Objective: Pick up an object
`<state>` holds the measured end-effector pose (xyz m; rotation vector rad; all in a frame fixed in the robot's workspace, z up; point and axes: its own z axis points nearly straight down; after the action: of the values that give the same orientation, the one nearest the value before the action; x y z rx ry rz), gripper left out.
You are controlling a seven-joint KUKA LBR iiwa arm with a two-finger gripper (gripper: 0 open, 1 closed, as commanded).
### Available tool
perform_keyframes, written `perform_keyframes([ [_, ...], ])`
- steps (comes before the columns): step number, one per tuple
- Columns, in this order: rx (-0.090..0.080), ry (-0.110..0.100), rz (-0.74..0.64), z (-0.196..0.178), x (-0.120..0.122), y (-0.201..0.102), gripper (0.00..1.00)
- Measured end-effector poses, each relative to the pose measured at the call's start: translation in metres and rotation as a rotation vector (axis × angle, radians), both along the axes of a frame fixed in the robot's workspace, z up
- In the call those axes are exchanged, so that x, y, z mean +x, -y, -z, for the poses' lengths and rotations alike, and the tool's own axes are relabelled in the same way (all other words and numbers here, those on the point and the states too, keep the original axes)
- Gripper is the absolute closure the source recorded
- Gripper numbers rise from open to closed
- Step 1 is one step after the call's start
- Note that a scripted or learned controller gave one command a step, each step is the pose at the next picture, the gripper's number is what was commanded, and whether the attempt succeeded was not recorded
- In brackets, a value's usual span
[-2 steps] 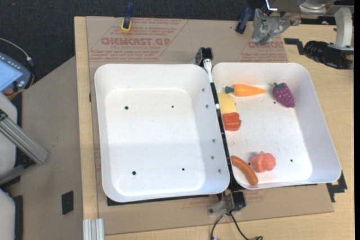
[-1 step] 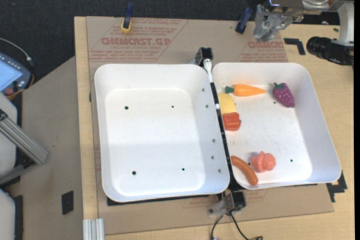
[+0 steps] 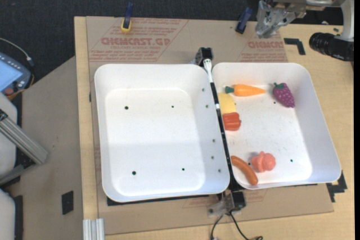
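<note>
My gripper (image 3: 270, 28) hangs high above the bench, beyond the far rim of the right bin (image 3: 315, 121), with nothing between its fingers. In that bin lie an orange carrot (image 3: 247, 89) near the far rim, purple grapes (image 3: 284, 94) to its right, a yellow piece (image 3: 226, 103) and a red pepper (image 3: 232, 121) against the left wall. At the near end rest a pink toy (image 3: 263, 162) and an orange-brown sausage (image 3: 244, 170).
The left bin (image 3: 154, 132) lies beside the right one, their walls touching along a black divider clip (image 3: 204, 57). A yellow-blue clamp (image 3: 127, 22) and a blue clamp (image 3: 243, 19) hold the cardboard sheet at the far edge.
</note>
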<state>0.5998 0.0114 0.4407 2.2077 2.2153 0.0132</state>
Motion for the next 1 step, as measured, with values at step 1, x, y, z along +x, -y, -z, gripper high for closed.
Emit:
perform_keyframes([
  [1, -0.001, 0.004, -0.001, -0.0106, 0.0006, -0.0004, 1.00],
])
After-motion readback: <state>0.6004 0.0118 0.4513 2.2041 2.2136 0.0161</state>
